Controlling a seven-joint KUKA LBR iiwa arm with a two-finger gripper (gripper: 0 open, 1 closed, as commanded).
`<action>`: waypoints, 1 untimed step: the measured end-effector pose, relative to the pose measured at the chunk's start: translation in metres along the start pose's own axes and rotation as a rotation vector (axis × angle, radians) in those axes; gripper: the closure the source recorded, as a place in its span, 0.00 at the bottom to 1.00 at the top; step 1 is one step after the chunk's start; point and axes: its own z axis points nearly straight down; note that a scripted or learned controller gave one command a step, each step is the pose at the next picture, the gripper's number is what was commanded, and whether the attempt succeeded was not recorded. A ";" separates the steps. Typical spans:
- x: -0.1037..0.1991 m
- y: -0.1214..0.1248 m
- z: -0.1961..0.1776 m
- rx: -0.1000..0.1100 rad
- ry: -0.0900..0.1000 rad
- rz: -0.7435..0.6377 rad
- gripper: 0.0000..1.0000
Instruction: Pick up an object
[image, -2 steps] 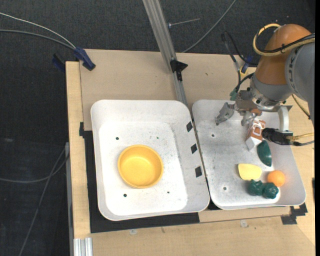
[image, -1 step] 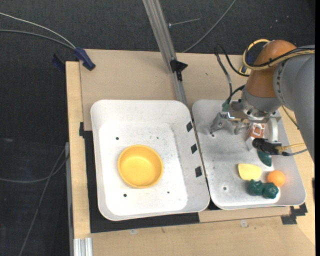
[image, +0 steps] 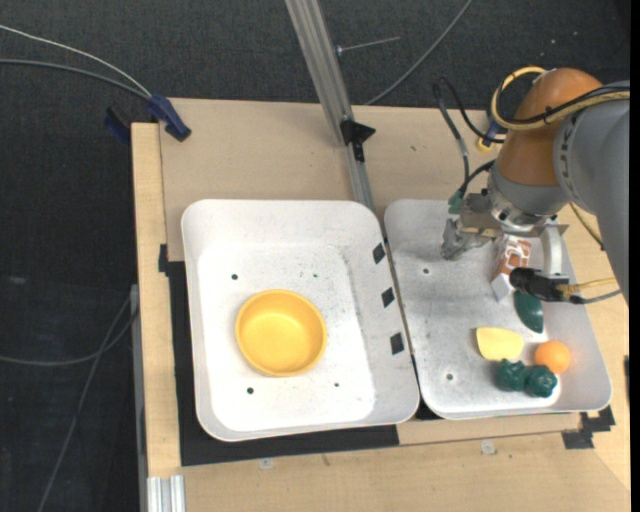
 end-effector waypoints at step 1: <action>-0.007 -0.004 -0.062 -0.016 -0.006 0.003 1.00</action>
